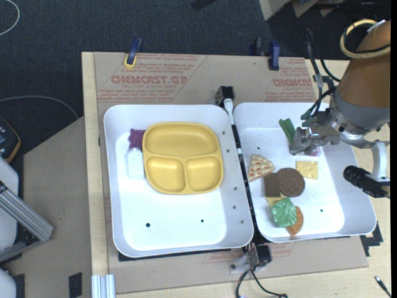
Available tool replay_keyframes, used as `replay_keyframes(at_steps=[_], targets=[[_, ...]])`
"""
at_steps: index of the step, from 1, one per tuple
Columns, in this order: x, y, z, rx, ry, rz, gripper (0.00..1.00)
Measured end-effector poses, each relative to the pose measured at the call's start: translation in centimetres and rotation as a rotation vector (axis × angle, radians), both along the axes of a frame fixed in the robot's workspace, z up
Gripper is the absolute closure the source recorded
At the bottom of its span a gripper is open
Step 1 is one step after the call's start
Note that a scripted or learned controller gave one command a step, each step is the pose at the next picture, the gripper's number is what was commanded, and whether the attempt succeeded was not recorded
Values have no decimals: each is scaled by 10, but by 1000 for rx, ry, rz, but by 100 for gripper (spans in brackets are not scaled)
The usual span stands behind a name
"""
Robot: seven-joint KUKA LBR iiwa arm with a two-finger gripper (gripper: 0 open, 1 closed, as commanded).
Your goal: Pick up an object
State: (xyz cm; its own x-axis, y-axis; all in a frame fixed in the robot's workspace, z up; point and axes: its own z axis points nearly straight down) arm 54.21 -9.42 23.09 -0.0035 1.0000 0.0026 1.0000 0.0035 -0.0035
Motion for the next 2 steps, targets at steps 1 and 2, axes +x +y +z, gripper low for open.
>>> replay_keyframes(at_steps=[1, 2], targets=[[-40, 18, -12, 0, 2, -4, 100], [-30, 18, 5, -4, -7, -3, 100]])
